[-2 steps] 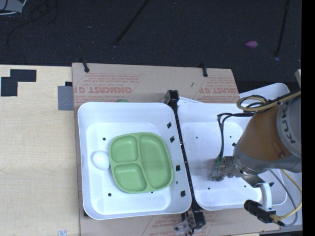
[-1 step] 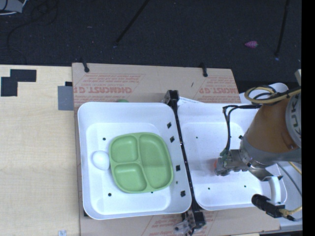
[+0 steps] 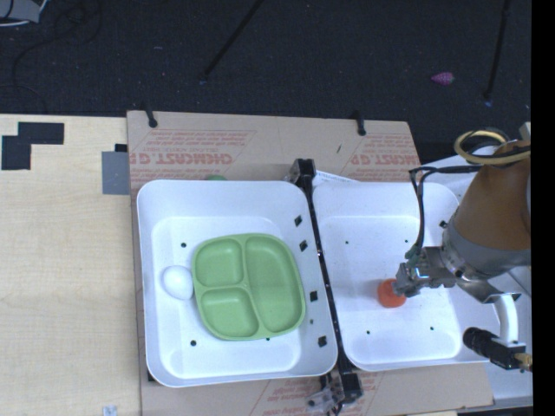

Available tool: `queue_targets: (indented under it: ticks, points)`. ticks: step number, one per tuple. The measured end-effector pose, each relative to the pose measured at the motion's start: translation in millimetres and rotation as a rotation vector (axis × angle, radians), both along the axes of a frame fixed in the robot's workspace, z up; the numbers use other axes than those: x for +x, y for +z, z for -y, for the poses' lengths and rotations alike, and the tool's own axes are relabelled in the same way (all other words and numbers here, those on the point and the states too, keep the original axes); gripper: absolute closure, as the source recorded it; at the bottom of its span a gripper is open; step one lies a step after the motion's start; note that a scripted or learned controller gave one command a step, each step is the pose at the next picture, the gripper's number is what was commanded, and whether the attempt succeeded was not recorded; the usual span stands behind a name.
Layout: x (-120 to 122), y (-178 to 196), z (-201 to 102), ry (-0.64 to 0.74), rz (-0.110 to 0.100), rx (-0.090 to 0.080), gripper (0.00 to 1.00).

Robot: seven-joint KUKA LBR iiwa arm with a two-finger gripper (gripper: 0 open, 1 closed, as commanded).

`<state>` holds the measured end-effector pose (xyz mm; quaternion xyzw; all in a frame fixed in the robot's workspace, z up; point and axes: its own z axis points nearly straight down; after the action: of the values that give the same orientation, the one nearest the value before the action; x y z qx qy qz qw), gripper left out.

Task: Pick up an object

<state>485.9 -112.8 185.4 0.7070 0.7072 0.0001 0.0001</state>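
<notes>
Gripper [image 3: 409, 282] sits low in the right bin [image 3: 364, 232], and its tip is right at the upper right edge of the small orange-red object [image 3: 390, 294], which looks like your pick target. The object rests on the bin floor, right of centre and a bit toward the near wall. From this slanted overhead angle the wrist and the dark hardware hide the tips, so you honestly cannot tell if the claw is spread, pressed together or already pinching the thing. Don't count it as held.

If you're steering this step, here's what I'd watch. The object looks small and roundish, so it will probably roll or squirt away if one side touches it first. Get the claw centred over it so it straddles the widest part, go down until you're nearly on the bin floor, then close. Right now the tip seems offset to the object's upper right, not squarely above it, so a nudge toward the object looks worthwhile before any squeeze.

After closing, lift slowly and check that the orange thing leaves the floor with the claw. If it stays put, reopen and line up again.

The left bin [image 3: 156, 232] holds a green divided tray [image 3: 248, 286] with a white ball [image 3: 177, 282] touching its left edge, well apart from where you're working, so ignore those.
</notes>
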Motion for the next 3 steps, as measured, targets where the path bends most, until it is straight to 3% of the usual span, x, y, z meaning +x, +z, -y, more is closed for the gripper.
queue_targets:
  ticks: [1, 3]
  points:
    - [0.7, 39.9, 0.9, 0.0, 0.001, 0.0, 1.0]
    - [22.3, 26.5, -106.7, 0.005, -0.004, 0.003, 1.0]
